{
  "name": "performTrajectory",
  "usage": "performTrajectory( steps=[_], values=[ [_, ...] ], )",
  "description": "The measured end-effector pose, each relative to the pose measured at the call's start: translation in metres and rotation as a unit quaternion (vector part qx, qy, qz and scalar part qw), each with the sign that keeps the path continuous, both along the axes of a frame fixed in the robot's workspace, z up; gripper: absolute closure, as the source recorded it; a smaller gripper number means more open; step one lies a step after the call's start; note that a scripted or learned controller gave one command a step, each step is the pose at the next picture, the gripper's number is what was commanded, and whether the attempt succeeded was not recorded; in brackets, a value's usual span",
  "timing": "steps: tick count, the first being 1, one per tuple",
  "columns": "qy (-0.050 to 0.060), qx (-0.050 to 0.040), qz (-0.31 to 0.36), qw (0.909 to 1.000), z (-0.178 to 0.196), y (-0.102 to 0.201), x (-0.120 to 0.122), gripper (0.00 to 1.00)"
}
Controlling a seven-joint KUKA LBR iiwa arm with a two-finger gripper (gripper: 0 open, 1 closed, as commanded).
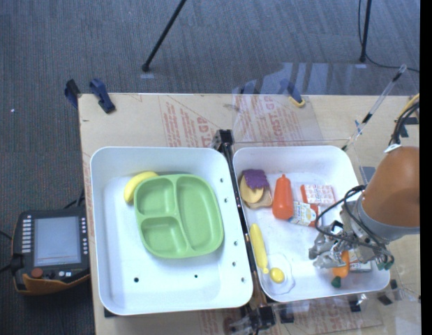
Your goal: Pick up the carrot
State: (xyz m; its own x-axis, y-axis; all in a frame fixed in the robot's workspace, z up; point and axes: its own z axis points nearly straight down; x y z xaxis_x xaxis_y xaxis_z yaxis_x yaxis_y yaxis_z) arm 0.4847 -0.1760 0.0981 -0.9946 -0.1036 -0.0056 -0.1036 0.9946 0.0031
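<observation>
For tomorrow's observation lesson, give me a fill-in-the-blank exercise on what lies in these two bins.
1. The green divided tray lies in the ____ bin.
2. The banana beside the tray is coloured ____.
3. The gripper is down in the ____ bin, in its near right corner.
4. The tray has ____ compartments.

Missing words: left; yellow; right; three

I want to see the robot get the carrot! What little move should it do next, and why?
Probably a straight, slow lift. The gripper is low in the right bin's near corner, right on the carrot, whose orange body and green end peek out beneath it. I can't tell whether the carrot is really caught, so a small rise would show that.
</observation>
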Motion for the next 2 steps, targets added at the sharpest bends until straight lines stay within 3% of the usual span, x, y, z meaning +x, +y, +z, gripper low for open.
performTrajectory(
  steps=[1, 2],
  values=[
    [0.0, 0.0002, 0.001, 1.0, 0.0, 0.001, 0.0, 0.0],
    [0.002, -0.0002, 0.209, 0.9778, -0.011, 0.028, 0.0, 0.0]
  ],
)
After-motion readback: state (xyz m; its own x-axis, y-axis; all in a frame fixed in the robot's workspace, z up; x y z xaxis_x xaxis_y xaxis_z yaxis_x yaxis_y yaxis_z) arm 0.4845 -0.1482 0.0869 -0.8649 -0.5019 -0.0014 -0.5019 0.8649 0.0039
